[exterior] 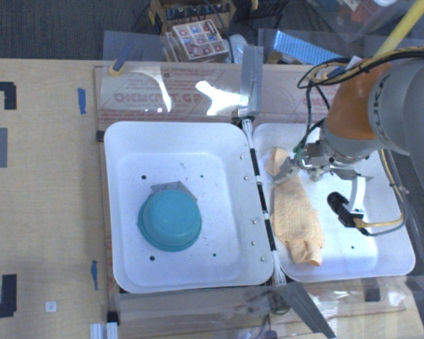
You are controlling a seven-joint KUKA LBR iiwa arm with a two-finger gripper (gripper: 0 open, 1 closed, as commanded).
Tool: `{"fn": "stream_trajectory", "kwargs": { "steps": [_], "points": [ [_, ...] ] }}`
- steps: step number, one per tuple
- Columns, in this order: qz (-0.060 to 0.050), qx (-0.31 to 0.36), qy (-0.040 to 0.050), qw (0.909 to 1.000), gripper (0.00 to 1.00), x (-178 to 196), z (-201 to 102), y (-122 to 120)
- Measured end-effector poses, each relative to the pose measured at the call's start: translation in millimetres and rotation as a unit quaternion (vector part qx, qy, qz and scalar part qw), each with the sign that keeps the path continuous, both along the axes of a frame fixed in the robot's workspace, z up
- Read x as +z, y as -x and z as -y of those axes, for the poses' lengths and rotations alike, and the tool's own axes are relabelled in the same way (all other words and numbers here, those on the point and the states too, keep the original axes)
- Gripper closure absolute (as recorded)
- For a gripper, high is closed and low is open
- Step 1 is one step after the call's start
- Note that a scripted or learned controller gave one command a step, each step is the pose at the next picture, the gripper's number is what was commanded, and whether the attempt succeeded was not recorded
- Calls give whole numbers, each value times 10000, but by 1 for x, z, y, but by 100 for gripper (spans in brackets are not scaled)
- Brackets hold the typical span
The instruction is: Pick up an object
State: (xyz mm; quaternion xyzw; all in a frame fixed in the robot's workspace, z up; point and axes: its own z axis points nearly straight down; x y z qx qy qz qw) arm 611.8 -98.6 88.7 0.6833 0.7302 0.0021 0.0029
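The arm hung over the right bin (399,260), its pincer (291,167) down at the far end of the yellow cloth (297,221). I could not tell its state. It looked mid-grasp; next it needed a firm close, then a straight lift.

You have two white bins (120,147), one teal bowl (170,220), one yellow cloth (295,217) and one arm (381,111).
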Motion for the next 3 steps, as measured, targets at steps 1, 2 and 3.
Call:
{"fn": "stream_trajectory", "kwargs": {
  "steps": [1, 2, 3],
  "points": [
    [-6, 432, 6, 9991, 0, -1, -2, -47],
    [-8, 838, 12, 9965, 0, 20, -5, -56],
    [-11, 869, 5, 9962, 0, -1, -4, -43]
  ]
}}
